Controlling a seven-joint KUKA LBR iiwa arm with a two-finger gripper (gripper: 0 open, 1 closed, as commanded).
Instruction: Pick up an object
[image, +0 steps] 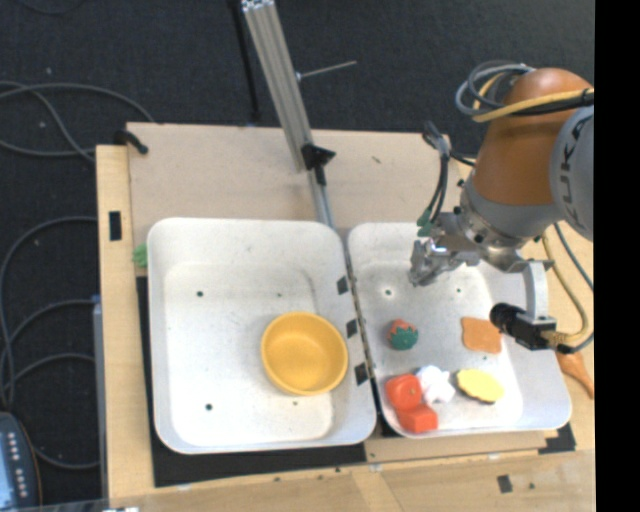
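The gripper (428, 262) is held above bare floor in the right bin (380, 250), apart from the green toy (403, 336), presumably before descent; its state cannot be told.

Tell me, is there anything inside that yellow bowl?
Nothing that I can see. The yellow bowl stands upright in the left bin, and its inside shows plain yellow. The bin floor beneath the bowl is covered, so that stays unknown.

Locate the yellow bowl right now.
The yellow bowl sits in the left bin, near its lower right corner, close to the divider between the two bins. Nothing touches it.
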